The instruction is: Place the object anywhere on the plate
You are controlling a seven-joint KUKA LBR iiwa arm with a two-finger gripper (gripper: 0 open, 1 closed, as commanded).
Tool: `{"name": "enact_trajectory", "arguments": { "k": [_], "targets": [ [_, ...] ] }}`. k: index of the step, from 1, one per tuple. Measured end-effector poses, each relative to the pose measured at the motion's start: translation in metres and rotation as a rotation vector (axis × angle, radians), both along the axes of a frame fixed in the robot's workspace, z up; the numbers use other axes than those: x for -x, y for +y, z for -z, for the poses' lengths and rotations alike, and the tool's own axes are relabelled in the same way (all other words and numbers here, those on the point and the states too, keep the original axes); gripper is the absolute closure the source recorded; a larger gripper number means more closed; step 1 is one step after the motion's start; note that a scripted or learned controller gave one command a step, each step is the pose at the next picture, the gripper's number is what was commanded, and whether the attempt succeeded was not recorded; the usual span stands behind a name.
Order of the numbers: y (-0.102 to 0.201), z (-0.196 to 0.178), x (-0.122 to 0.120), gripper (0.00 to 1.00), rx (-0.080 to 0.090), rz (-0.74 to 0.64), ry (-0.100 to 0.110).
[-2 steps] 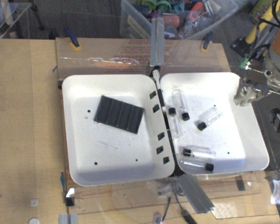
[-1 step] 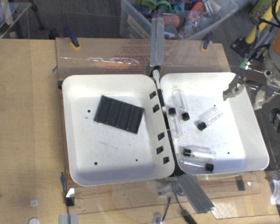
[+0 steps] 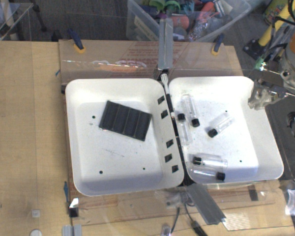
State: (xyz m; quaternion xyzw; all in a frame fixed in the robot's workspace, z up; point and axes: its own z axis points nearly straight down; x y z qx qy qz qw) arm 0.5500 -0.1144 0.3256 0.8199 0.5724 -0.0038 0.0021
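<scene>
Clear vials (image 3: 220,123) with black caps lay scattered in the right bin (image 3: 248,139), none yet on the plate (image 3: 125,121).
They looked light, stiff and slick, likely to roll; a pinch across the barrel near a cap seemed safest. The dark ribbed plate lay at 9 o'clock of them, in the left bin (image 3: 123,161). The gripper (image 3: 259,98) hung at the right bin's 2 o'clock rim; spread or pressed together, I could not tell.

Robot lab: clamped bench (image 3: 19,132), bins (image 3: 118,181), toy crate (image 3: 187,9).
</scene>
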Motion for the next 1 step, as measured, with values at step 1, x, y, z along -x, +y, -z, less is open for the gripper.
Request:
{"name": "enact_trajectory", "arguments": {
  "k": [1],
  "targets": [
    [0.0002, 0.0001, 0.0, 0.0, 0.0, 0.0, 0.0]
  ]
}}
